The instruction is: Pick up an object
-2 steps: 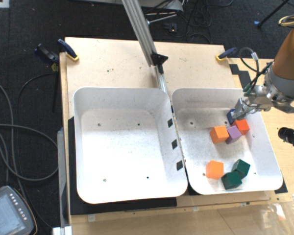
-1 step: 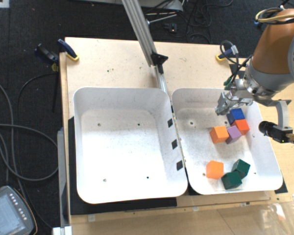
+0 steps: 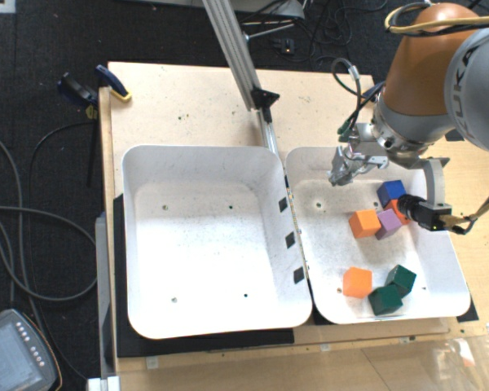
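A: Quick tally, bins?
B: 2 white bins, one left (image 3: 147,218), one right (image 3: 448,287).
A: Blocks?
B: 6 clear. 2 orange (image 3: 363,223) (image 3: 357,283), 2 dk green (image 3: 402,278) (image 3: 385,300), 1 blue (image 3: 390,192), 1 purple (image 3: 389,221).
A: Any more?
B: Maybe a small orange-red bit (image 3: 402,210) by the purple; can't tell.

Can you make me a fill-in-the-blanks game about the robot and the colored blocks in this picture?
1. All the blocks lie in the ____ bin.
2. The purple block touches an ____ block.
3. At the front of that bin, two ____ blocks sit beside another orange block.
4. The block nearest the gripper is the ____ one.

Missing words: right; orange; green; blue
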